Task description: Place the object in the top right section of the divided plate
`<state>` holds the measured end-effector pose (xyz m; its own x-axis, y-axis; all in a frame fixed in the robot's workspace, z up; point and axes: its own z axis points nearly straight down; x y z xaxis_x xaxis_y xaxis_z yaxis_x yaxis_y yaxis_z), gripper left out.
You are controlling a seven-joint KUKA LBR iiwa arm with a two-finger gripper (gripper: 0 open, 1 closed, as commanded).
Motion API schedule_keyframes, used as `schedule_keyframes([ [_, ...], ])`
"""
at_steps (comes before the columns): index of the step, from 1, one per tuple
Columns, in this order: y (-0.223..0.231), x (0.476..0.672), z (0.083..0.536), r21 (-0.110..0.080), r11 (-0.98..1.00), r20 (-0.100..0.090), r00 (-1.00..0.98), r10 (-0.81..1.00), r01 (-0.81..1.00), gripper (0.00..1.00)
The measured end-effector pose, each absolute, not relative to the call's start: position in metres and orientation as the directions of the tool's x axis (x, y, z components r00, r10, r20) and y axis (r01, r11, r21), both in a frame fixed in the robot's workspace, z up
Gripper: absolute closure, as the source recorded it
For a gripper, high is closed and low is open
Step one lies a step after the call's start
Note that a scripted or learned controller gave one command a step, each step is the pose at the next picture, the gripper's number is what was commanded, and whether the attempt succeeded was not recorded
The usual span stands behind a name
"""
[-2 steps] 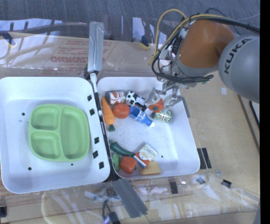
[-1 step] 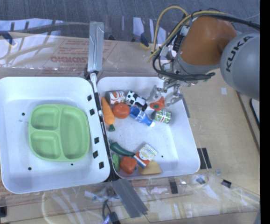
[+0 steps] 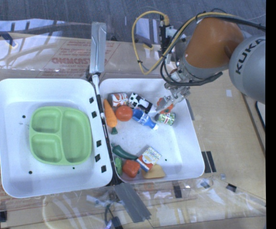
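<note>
Small green can lying on its side in the right bin. Just left of the can, blue bottle. Just above the can, gripper, fingers apart, gripping nothing. Well left of the can, green divided plate.

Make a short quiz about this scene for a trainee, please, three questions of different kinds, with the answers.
1. True or false: the green divided plate lies in the left bin.
2. Which thing lies nearest the gripper? A) carrot B) green can C) tomato
3. Fill in: the toy foods lie in the ___ bin.

Key: 1 true. 2 B. 3 right.
</note>
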<state>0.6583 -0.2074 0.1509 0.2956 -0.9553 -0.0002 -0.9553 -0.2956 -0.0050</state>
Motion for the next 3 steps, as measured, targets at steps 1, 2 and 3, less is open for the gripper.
schedule_keyframes([
  [1, -0.206, 0.659, 0.161, -0.009, -0.295, -0.001, 0.295, -0.955, -0.955, 1.0],
  [2, -0.205, 0.66, 0.171, -0.013, -0.296, -0.002, 0.296, -0.955, -0.955, 1.0],
  [3, -0.203, 0.661, 0.18, -0.02, -0.297, -0.001, 0.297, -0.955, -0.955, 1.0],
])
